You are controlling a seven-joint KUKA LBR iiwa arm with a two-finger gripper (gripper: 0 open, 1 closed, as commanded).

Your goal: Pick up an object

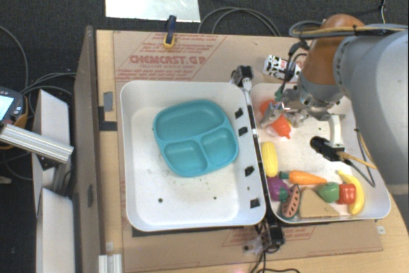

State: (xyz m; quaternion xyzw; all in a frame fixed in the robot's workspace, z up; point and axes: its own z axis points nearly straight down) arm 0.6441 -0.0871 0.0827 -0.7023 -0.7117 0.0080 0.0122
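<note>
Left white bin (137, 156): teal three-compartment plastic tray (195, 136), flat, untouched. Right white bin (377, 204): pincer (279, 110) low over small orange plastic toy (281, 127) near top-left corner, likely target; grip state cannot tell. Below: yellow toy corn cob (270, 158), orange toy carrot (308, 178), clear of approach. Divider wall close, may crowd pincer.

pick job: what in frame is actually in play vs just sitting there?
In play:
- hand, low in the right bin
- orange toy right under it
- corn, carrot, banana, red-green pepper as other candidates

Lying about:
- teal divided plate in the left bin
- black-white item on the cardboard
</note>
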